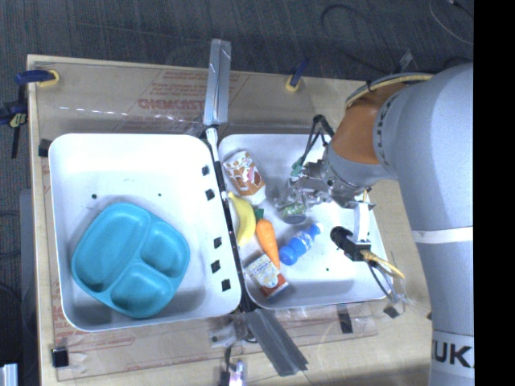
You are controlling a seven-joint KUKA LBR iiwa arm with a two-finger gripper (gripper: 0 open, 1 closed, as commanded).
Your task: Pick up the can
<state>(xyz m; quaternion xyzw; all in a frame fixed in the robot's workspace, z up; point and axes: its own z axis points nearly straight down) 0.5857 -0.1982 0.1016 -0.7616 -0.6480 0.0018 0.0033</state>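
hovering low in the right bin, the gripper sits near the bin's middle, just right of the can. nothing shows between its fingers; whether they are spread or closed i cannot tell from this slant.

the can lies in the right bin's upper left corner, close against the divider between the two bins, just above the banana. it looks tipped on its side, long axis running roughly up-down in the view with a slight lean, pale rim end toward the far wall. that reading is a judgement; the label blurs the ends.

step in hand: approach, no grasp yet. next move calls for shifting left and toward the far wall, then closing across the can's short width, clear of the banana and the carrot.

also in this bin: a blue bottle and a small packet. the left bin holds a blue divided plate.
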